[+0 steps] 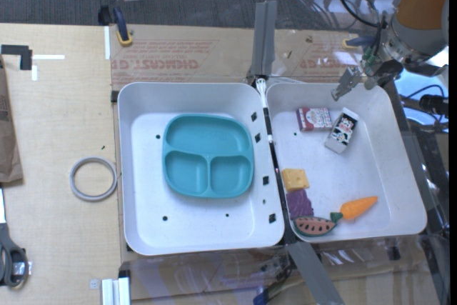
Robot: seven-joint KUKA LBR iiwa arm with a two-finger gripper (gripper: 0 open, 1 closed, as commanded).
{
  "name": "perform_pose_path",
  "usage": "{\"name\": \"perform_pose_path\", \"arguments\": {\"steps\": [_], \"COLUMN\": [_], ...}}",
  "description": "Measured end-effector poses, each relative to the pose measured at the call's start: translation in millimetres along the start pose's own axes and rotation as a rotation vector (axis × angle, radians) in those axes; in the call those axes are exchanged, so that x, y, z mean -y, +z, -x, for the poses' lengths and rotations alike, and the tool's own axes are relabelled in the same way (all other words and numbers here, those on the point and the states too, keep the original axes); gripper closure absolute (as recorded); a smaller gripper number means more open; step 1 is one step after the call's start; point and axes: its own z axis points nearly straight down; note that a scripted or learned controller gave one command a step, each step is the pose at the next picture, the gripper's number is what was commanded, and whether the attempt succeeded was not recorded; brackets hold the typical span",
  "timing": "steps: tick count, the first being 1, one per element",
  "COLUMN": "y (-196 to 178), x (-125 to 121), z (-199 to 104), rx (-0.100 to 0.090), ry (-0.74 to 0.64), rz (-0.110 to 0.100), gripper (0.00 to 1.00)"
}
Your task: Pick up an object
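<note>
My gripper [361,81] hangs over the far edge of the right bin [400,175], open, with nothing between its fingers. Just below it lie a red and white carton [314,118] and a white milk carton with black spots [343,131]. Toward the bin's near side are a yellow cracker [295,178], a purple piece [300,205], a watermelon slice [314,226] and an orange carrot [357,208]. The left bin [136,153] holds a teal divided plate [209,156].
The ridge where the bins' rims meet [268,146] runs between the two bins. On the wooden bench to the left lie a grey tape ring [93,178] and scissors [11,264]. Cables [357,3] trail near the arm at the far right.
</note>
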Motion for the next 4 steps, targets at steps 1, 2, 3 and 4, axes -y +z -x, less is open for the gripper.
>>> {"name": "perform_pose_path", "arguments": {"steps": [1,2,3,4], "y": [-15.1,124.9,36.0,105.3], "x": [25.7,67.1,132.0,192.2], "z": [32.3,0.3,29.2,8.1], "rx": [0.0,-0.003,-0.002,-0.006], "ry": [0.033,0.041,-0.205,0.194], "rz": [-0.001,-0.003,-0.001,-0.004], "gripper": [0.0,0.0,0.0,0.0]}}
